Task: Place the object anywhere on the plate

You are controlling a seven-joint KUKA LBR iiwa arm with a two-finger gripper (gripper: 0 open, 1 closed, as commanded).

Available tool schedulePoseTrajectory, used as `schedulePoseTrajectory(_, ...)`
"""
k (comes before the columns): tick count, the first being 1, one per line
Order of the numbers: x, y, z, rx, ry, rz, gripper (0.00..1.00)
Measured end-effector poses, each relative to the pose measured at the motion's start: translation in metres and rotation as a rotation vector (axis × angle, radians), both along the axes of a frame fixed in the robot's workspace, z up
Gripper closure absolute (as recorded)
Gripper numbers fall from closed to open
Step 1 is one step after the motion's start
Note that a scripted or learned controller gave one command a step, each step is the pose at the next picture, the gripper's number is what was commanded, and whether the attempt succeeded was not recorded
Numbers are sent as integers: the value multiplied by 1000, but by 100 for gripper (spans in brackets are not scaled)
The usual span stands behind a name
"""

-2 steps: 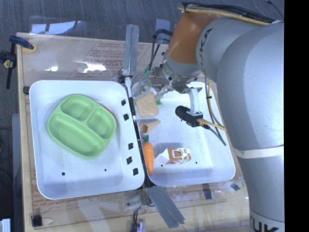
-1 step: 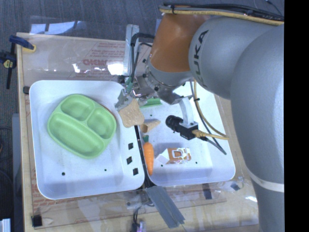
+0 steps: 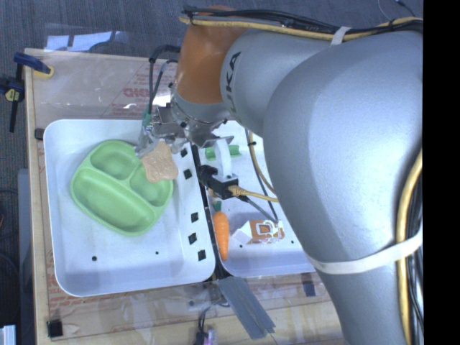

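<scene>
A green divided plate (image 3: 118, 189) lies in the left white bin (image 3: 86, 264). A tan, flat, bread-like object (image 3: 159, 166) hangs over the plate's right compartment, right at its upper right rim. My gripper (image 3: 157, 148) sits directly above that object, with the object's top tucked between the fingers. The grey arm with its orange band comes in from the right and covers most of the right bin.
An orange carrot (image 3: 221, 234) lies in the right bin (image 3: 266, 264) by the divider. Beside it sit a small orange-and-white item (image 3: 264, 230) and a green piece (image 3: 212, 152) farther back. Cables run along the arm. Blue clamps (image 3: 29, 65) hold the bench's left edge.
</scene>
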State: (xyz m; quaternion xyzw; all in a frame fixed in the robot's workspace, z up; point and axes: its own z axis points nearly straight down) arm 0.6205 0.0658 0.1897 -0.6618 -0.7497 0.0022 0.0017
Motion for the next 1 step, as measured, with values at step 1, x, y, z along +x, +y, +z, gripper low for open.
schedulePoseTrajectory(1, 0, 0, 0, 0, -1, 0, 0)
